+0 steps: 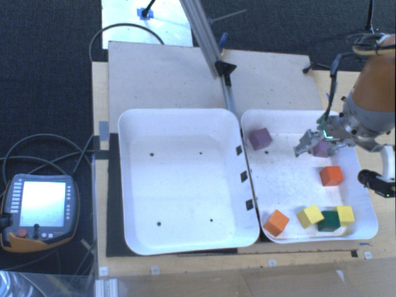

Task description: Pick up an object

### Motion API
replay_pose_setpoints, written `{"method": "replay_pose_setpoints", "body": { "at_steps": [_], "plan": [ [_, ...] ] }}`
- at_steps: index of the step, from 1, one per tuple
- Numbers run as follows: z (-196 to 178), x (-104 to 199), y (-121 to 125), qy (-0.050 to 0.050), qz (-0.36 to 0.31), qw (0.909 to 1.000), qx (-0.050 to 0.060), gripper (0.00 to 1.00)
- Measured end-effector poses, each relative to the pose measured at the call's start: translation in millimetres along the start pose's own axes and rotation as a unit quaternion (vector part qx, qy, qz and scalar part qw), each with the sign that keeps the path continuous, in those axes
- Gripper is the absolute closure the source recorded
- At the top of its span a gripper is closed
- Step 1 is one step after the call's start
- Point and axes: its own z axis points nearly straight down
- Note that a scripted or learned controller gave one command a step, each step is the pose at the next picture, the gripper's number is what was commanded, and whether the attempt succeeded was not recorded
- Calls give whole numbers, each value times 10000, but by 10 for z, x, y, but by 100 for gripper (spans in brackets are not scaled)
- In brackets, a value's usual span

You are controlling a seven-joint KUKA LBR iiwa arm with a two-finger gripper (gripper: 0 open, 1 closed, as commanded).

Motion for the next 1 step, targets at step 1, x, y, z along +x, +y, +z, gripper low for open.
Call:
{"method": "replay_pose_setpoints", "body": {
  "at_steps": [1],
  "plan": [
    [-18, -1, 7, -3, 4, 10000, -17, 0]
  ]
}}
